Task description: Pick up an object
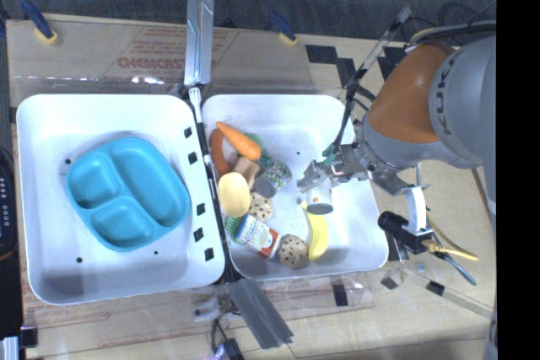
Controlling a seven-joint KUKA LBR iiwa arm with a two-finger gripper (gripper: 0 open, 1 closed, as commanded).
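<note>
Reaching in from the right, the grey arm (439,110) with its orange band holds its gripper (319,181) low over the right bin (278,110), just above the banana (318,233) that lies near the bin's front right part. Whether the jaws are open or closed I cannot tell. Left of the banana sit a spotted ball (293,250), a small printed carton (256,236), a yellow lemon-like fruit (234,193) and a grey can (274,178), with a carrot (239,141) and a brown sausage-shaped piece (218,153) farther back. In the left bin (51,122) rests a blue divided plate (126,191), well apart from the gripper.
</note>
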